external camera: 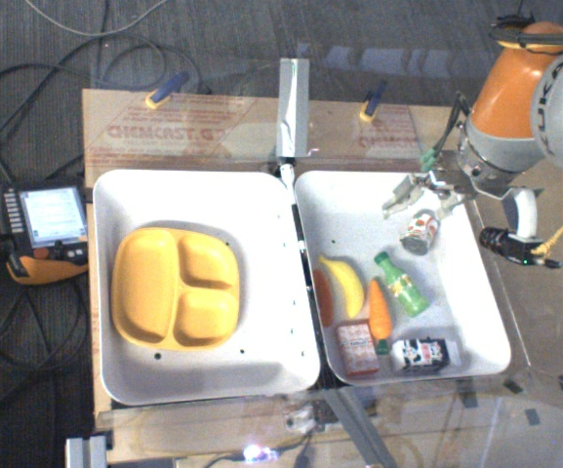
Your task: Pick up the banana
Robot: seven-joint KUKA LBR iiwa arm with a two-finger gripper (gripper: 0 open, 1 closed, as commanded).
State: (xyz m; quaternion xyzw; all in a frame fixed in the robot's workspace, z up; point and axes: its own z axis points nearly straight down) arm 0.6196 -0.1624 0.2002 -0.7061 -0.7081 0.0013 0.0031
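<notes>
The banana (345, 283) lies in the right bin (476, 291), near its left wall, yellow and curved. My gripper (420, 195) hangs over the bin's far part, up and to the right of the banana and well apart from it. Its fingers are open with nothing between them. A small can (420, 231) lies just below the gripper.
Around the banana lie a red sausage (322, 296) on its left, a green bottle (401, 284) and a carrot (380, 311) on its right, and a reddish box (357, 348) and a black-and-white item (422, 354) nearer the front. A yellow divided plate (176, 287) sits in the left bin (261, 193).
</notes>
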